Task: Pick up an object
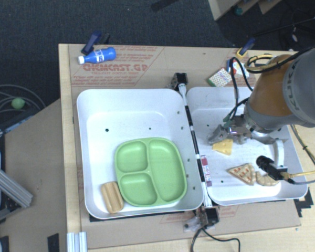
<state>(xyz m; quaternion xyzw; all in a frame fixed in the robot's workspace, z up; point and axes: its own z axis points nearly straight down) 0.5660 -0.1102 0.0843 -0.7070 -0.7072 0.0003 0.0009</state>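
Note:
In the right bin (212, 105) a yellow cheese wedge (223, 147) lies near the middle. A pizza slice (242, 173) and a small tan piece (265, 179) lie nearer the front edge. My gripper (224, 134) hangs low over the right bin, just above and behind the cheese wedge, with the grey and orange arm (275, 91) reaching in from the right. I see nothing held in it. The left bin (97, 117) holds a green divided plate (148, 170) and a tan bread-like block (112, 196) at its front left.
A blue and white marker-like bottle (97, 55) lies on the cardboard behind the left bin. A small patterned packet (219, 78) sits behind the right bin. A black strip (191, 135) runs along the seam between the bins.

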